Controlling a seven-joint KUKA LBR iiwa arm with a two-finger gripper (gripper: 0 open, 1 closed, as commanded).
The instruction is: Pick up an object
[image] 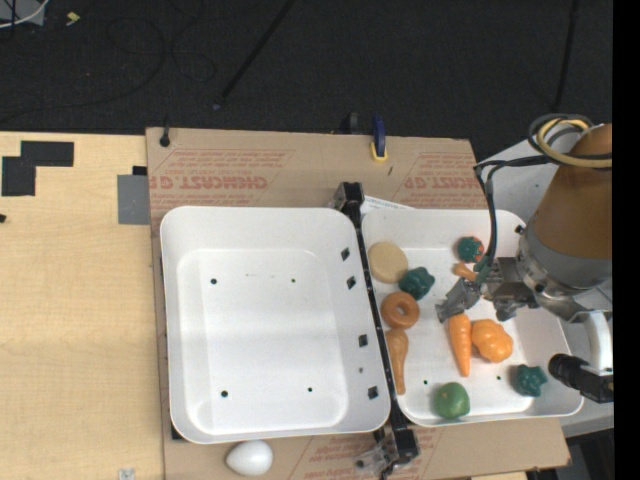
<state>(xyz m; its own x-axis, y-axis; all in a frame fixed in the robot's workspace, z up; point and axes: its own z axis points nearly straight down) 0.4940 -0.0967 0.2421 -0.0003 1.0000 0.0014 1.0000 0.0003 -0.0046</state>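
My gripper (479,304) hangs low over the right bin (545,408), its fingers open and spread. Just below it lie an orange carrot (459,344) and a round orange fruit (492,340); neither is between the fingers. To its left are a brown donut (401,310), a dark green vegetable (417,282) and a beige round piece (387,261). A teal object (469,248) and a small orange bit (462,268) sit just behind the gripper. A green apple (451,400), a teal piece (529,378) and a tan squash (398,354) lie toward the front.
The left bin (172,268) adjoins the right one along a black-clipped divider (365,298). A white egg (249,457) rests on the cardboard in front of the left bin. The arm's orange-banded body (575,208) looms over the right bin's right side.
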